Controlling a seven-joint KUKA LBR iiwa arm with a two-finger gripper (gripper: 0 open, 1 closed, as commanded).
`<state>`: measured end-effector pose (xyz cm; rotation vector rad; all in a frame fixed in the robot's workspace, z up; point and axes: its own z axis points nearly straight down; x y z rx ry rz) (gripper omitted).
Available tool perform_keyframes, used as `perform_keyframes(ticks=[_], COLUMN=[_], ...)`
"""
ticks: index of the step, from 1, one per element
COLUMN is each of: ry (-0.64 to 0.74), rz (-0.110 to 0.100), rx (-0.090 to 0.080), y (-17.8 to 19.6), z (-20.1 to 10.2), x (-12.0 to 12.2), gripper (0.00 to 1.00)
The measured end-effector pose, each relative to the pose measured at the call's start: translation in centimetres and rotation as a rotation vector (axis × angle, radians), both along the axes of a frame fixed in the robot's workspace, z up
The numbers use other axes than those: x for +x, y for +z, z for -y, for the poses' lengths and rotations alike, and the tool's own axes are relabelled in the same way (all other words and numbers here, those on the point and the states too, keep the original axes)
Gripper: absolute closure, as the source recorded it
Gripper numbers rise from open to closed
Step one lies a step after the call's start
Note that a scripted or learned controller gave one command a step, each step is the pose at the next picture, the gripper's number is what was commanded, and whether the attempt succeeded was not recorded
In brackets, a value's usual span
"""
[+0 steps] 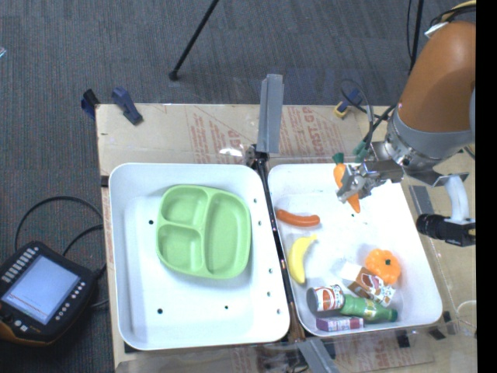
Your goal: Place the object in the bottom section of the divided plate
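1. the gripper [353,183] hangs over the far part of the right bin [415,231], clenched on an orange carrot [345,185] with a green tip; the carrot shows between its fingers, held upright and lifted clear of the bin floor.

2. the green divided plate [206,231] sits in the left bin [132,301], well apart from the carrot, so the whole carry across the middle wall between the bins is yet to come.

3. the hold looks thin to me: the carrot is tapered and the fingers seem to pinch it near the top, so a quick swing toward the plate could let it twist or slide out, and it might land short of the plate on bare bin floor.

4. the plate's sections are shallow and close together; if the carrot is let go from too high above the plate it could bounce or roll over a ridge into the wrong section.

5. which section counts as "bottom" depends on the plate's turn; from where i stand the nearest edge of the plate is the likely target, and aiming at the plate's centre would miss it.

6. the sausage [298,219] and banana [300,257] lie between the carrot and the plate, so a low pass could knock them.
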<state>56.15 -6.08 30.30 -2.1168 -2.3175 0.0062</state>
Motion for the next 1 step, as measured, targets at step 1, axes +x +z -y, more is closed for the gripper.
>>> perform_keyframes(ticks=[1], ry=[-0.045], rz=[-0.001], rx=[0.000], y=[-3.49], z=[2.15], x=[1.95], gripper=[1.00])
